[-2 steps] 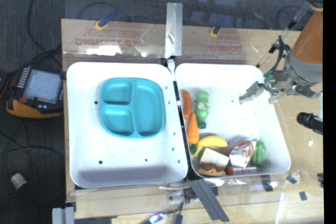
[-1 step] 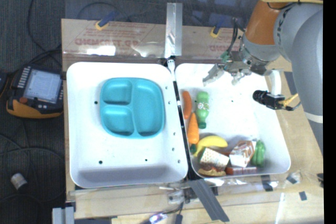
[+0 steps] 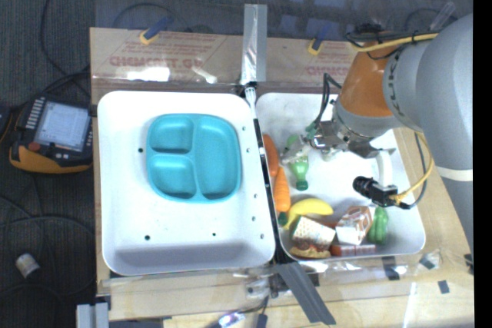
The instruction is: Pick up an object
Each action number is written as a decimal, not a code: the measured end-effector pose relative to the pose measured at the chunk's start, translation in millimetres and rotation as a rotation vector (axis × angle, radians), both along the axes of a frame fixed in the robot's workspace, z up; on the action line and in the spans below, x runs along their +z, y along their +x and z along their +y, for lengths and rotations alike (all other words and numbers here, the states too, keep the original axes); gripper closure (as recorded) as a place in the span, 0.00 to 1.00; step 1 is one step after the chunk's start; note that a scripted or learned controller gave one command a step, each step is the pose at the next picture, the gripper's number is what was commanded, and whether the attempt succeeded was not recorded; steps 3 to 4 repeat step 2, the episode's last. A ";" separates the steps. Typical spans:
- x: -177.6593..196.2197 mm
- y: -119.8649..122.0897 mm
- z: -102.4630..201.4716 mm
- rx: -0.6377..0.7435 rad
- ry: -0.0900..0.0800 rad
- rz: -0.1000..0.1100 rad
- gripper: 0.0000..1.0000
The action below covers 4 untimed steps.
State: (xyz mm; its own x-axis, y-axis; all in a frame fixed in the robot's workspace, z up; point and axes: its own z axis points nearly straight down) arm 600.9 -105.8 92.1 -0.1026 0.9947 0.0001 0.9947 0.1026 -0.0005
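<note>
Two white bins sit side by side on a cardboard-lined bench. The left bin [image 3: 123,242] carries a blue divided plate [image 3: 192,156], three compartments, lying flat near the bin's middle.

The right bin [image 3: 411,238] holds the clutter. Along its left wall: a carrot [image 3: 281,188], long axis running up and down the view, with a darker red-orange piece [image 3: 269,154] just above it. Near the carrot's lower end lies a banana [image 3: 309,207]. Below the banana, touching or nearly so, a white carton [image 3: 315,230] with red print, and to its right a small red-and-white box [image 3: 355,225]. A green item [image 3: 380,222] sits just right of that box. A small green bottle-like piece [image 3: 300,173] stands between the carrot and the bin's centre.

The arm comes in from the right, orange band [image 3: 367,92] above the wrist, grey body above the bin's right half. The gripper [image 3: 327,140] hangs over the upper middle of the right bin. Whether it is wide or narrow cannot be told; the tips are lost against the white floor and the wrist hardware.

The green bottle-like piece lies just below and left of the gripper, close by, apart from it. The banana, carton and box lie farther down the bin, well apart from the gripper.

A handheld pendant [image 3: 54,134] with a screen rests on the floor left of the bench.
</note>
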 end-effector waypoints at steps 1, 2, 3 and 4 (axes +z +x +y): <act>9.2 0.3 0.7 0.000 0.002 0.000 1.00; 142.4 36.6 95.3 0.022 -0.002 0.001 1.00; 142.4 36.6 95.3 0.022 -0.002 0.001 1.00; 142.4 36.6 95.3 0.022 -0.002 0.001 1.00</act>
